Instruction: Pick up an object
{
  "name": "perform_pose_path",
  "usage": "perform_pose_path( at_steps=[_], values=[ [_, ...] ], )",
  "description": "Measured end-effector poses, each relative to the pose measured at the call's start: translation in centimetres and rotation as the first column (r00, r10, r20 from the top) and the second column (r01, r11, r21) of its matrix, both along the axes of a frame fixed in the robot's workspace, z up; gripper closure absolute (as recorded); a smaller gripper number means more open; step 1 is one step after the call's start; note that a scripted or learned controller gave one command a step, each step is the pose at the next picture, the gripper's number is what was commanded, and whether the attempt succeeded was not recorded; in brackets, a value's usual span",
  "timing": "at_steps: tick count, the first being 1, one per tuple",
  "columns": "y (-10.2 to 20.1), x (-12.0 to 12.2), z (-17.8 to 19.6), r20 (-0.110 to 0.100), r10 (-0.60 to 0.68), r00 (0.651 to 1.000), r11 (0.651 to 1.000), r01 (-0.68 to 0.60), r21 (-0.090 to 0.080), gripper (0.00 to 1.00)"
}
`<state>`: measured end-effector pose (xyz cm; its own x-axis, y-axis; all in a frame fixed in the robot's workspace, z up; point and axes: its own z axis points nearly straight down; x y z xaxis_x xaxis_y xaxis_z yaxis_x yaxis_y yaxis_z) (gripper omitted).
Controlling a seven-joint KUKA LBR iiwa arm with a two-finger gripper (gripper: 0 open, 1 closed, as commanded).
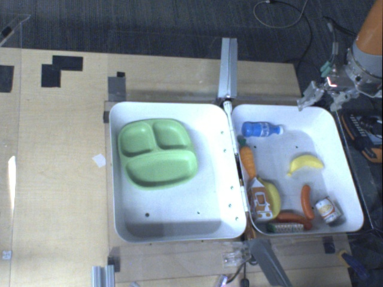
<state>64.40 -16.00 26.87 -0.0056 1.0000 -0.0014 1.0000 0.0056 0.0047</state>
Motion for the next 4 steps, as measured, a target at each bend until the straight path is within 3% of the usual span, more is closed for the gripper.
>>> perform_pose_path(
  at_steps=[1,2,3,4],
  values=[
    [5.1,1.2,-9.9,-0.001,-0.045,0.999,0.999,0.045,0.001,0.00],
    [6.4,0.6,-18.1,-0.004,0.138,0.990,0.990,-0.138,-0.001,0.00],
    [4.5,-9.0,-17.9,0.006,0.240,0.971,0.971,-0.240,-0.003,0.00],
    [1.0,-15.3,-17.9,0.008,0.241,0.970,0.970,-0.241,-0.006,0.00]
  ],
)
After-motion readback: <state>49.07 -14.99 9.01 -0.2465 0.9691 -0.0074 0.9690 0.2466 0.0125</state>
